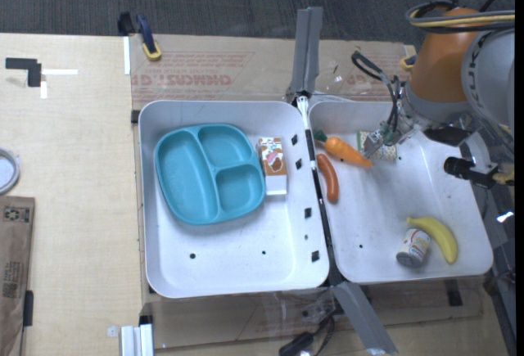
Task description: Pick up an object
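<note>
Because the toy carrot [345,151] just left of our gripper [383,143] is looking light and slippery, we are aiming mid-body; finger state unclear.

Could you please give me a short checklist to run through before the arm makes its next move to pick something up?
1. Pincer over the right bin: ok, at its upper part.
2. Target close by: ok, the carrot lies just left of the pincer.
3. Anything held already: cannot tell, the tip is too small and cluttered.
4. Neighbours crowding the carrot: not ok, the sausage lies close below it.
5. Banana and can away from the pincer: ok, near the bin's lower right.
</note>
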You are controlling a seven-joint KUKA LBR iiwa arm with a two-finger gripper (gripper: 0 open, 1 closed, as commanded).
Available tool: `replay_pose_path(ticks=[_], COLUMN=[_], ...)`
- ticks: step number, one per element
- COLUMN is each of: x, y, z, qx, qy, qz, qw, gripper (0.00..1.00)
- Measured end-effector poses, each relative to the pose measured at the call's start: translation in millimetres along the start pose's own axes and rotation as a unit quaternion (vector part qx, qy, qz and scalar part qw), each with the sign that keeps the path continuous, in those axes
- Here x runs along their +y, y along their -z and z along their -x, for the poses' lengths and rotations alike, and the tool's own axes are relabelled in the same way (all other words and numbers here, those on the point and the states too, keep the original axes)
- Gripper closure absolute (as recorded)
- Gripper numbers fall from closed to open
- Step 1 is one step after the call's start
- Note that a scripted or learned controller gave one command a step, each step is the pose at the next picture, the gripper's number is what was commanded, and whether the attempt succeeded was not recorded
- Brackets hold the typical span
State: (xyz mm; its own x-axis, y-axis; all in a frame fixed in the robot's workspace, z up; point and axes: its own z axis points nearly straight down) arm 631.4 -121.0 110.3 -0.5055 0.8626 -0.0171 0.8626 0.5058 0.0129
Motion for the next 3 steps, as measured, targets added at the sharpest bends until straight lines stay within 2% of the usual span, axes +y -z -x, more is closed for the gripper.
replay_pose_path(ticks=[1, 2, 3], x=[0.0, -0.3, 11.1], y=[0.0, 82.7, -11.1], z=[-0.1, -49.7, -15.2], qx=[0.0, 0.008, 0.004], qy=[0.0, 0.095, 0.13], qz=[0.0, -0.005, 0.0], qw=[1.0, 0.9955, 0.9915], gripper=[0.0, 0.0, 0.0])
